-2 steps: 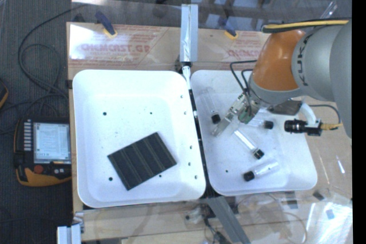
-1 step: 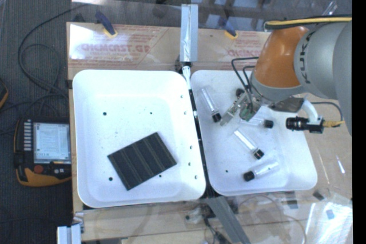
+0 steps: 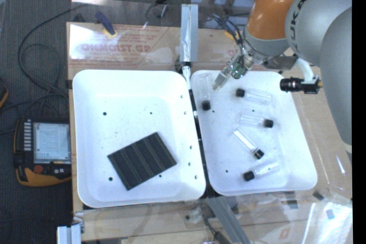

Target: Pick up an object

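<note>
Several clear vials with black caps lie in the right bin (image 3: 286, 180): one at the top (image 3: 253, 95), one in the middle (image 3: 254, 120), one lower down (image 3: 247, 143), one near the front (image 3: 261, 170) and one by the left wall (image 3: 204, 99). A dark ribbed rectangular pad (image 3: 142, 160) lies in the left bin (image 3: 91, 123). My gripper (image 3: 224, 78) hangs over the upper left part of the right bin, slanting down to the left, between the wall vial and the top vial. Nothing is visibly held in it.
The arm's orange band (image 3: 274, 3) and grey body (image 3: 337, 37) cover the upper right of the bench. A metal post (image 3: 189, 34) stands behind the seam between the bins. A handheld pendant (image 3: 43, 148) lies on the floor at the left.
</note>
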Tool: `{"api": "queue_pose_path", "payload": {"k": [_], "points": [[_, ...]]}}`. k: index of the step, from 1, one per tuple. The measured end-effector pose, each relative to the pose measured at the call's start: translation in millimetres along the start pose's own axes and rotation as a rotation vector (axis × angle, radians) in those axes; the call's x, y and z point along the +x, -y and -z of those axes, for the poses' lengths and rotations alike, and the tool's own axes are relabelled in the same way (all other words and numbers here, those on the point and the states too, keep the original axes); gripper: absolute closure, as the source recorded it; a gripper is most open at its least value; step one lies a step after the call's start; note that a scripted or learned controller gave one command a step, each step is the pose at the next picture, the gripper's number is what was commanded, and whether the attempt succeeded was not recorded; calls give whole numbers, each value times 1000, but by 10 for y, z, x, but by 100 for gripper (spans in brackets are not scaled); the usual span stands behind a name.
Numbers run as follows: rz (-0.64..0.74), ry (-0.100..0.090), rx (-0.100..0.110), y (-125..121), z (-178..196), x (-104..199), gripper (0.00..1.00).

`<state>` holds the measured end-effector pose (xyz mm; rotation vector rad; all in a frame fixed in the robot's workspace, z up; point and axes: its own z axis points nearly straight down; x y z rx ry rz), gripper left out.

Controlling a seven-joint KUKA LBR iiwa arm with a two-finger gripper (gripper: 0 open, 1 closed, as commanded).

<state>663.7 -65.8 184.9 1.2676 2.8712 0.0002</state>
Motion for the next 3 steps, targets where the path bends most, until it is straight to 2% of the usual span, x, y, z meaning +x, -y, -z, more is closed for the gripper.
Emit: {"api": "queue_pose_path", "payload": {"k": [1,2,3], "points": [[0,0,1,4,-4,-1,0],[79,-1,0,563,-917,119,0],[78,0,-3,550,-817,118,100]]}}
